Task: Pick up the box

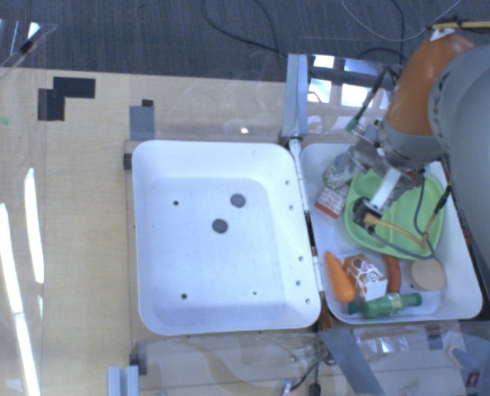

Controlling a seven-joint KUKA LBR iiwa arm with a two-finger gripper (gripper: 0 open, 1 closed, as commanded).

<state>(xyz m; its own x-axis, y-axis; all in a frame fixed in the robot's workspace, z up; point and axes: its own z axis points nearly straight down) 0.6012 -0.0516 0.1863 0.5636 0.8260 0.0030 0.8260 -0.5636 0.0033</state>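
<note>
Box [367, 276]: white and red carton, its print too small to read, lying at the near side of the right bin [474, 302], between a carrot [339, 277] and a red item, just behind a green bottle [385, 305]. Bins stood on a pale wood bench [72, 246]; dark carpet with cables lay beyond. Gripper [370, 162] hung over the green plate [431, 209], well apart from the box; whether clenched or released could not be told.

My grey arm [474, 130] reaches in from the right, orange band [416, 85] just above and right of the end effector [363, 163], which points down-left.
</note>
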